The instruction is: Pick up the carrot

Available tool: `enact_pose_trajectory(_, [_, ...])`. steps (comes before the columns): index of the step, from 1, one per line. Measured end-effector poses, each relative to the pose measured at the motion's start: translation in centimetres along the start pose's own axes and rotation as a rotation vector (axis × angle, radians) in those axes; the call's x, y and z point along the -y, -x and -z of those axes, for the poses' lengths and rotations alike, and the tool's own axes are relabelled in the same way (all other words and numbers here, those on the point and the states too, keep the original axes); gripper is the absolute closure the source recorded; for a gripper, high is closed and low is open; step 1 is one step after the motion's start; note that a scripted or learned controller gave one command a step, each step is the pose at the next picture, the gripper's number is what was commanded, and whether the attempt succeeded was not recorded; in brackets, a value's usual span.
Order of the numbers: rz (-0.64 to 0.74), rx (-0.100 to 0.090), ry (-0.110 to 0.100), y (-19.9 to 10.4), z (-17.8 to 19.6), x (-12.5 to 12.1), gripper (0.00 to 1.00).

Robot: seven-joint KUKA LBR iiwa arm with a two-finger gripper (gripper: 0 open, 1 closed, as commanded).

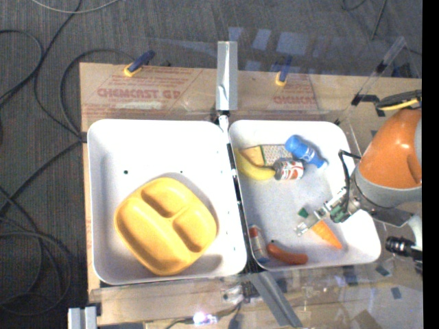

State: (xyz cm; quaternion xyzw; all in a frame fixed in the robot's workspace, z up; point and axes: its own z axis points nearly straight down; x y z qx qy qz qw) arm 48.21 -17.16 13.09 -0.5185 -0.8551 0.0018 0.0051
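Both white bins sit on the bench, and in the right bin (357, 252) the gripper (317, 218) hangs partly open, touching the carrot (327, 234), not yet lifted.

Single fixed camera above bench, slanted downward, both white bins (103, 184) framed.

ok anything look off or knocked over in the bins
Mostly ordinary clutter. The yellow divided plate sits askew in the left bin. In the right bin, the small can lies on its side against the banana, and the hot dog rests by the front wall.
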Motion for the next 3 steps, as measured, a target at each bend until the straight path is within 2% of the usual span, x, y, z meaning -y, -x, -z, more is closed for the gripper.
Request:
enact_pose_trajectory(1, [-0.03,0.004,0.01,3.9,-4.5,0.2,0.0])
enact_pose_trajectory(2, [-0.028,0.0,0.009,3.8,-3.7,0.0,1.0])
enact_pose_trajectory(3, [0.08,0.008,0.008,-2.9,8.3,-1.7,1.0])
